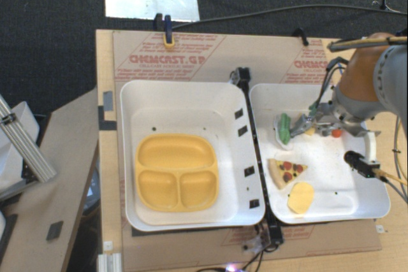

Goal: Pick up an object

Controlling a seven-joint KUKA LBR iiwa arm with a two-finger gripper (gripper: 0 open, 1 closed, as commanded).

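Starting at your left, the left bin (191, 95) holds one thing: a yellow divided plate (177, 171) with three compartments, lying flat a bit toward the near-left part of the bin floor. Nothing touches it.

Between the two bins runs the dark strip (254, 156) where their rims meet, with a few small black clips along it.

Move over to the right bin (357, 204) and that's where the loose stuff is. Toward the bin's far-left area there's a green item (283, 127), looks like a toy vegetable, lying roughly lengthwise. Nearer to you sits a toy pizza slice (286, 171) with red dots on top, and just beside it, closer to the front rim, a pale yellow round piece (301, 197). Those two look like they're touching or nearly so; the green one is apart from both.

The gripper (305, 127) is down in the right bin, reaching in from your right, with its tip right next to the green item on that item's right side. It's too blurry to say whether the fingers are clenched or released, or whether they actually have the green item. A small red-orange bit (336, 132) shows under the wrist, too small to identify.

The grey arm (376, 83) with the orange band hangs over the bin's far-right corner.
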